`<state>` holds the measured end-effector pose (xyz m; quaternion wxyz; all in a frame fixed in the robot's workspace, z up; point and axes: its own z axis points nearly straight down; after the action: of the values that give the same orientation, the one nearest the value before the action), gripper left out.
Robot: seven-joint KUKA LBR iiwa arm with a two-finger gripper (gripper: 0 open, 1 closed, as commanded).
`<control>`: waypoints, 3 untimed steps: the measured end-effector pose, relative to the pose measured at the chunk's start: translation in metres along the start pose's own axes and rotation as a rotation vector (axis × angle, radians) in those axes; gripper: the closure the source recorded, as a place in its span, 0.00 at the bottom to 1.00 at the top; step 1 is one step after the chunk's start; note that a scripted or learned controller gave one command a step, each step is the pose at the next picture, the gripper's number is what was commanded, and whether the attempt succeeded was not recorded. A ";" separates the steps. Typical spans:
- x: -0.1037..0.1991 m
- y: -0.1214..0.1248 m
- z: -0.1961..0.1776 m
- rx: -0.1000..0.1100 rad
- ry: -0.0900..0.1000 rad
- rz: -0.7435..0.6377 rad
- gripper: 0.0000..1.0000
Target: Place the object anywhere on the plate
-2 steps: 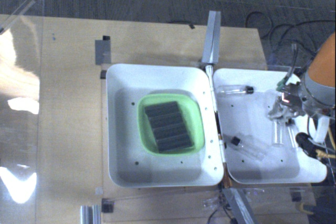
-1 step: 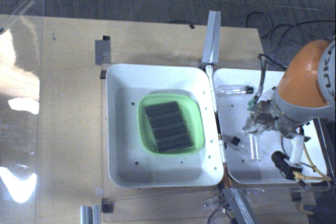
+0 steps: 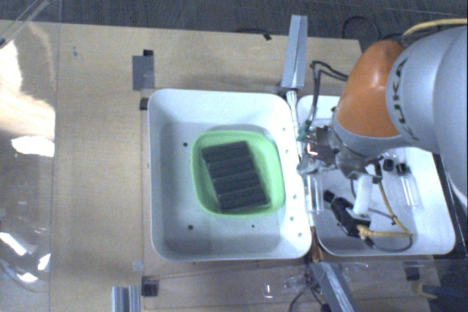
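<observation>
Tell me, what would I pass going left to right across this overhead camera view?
Wooden bench → left white bin → green plate with a dark ridged block lying on it → right white bin, under the grey-and-orange robot arm.

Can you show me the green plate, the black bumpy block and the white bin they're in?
green plate [image 3: 199,179]: camera view, its left rim.
black ridged block [image 3: 234,176]: camera view, middle of its top.
white bin [image 3: 170,219]: camera view, bare floor beside the plate.

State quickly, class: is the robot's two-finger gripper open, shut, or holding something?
Two-finger gripper: cannot be told from this view. It sits over the right white bin; the dark ribbed rectangular block lies on the square green plate.
</observation>
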<state>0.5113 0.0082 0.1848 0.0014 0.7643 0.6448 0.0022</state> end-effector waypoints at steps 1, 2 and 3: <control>0.000 0.000 0.000 0.000 0.000 0.000 0.00; -0.053 0.027 -0.001 -0.002 -0.001 -0.021 0.00; -0.096 -0.006 -0.124 -0.005 -0.001 0.076 0.00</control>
<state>0.4890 -0.0859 0.3084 0.0034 0.7883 0.6153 0.0033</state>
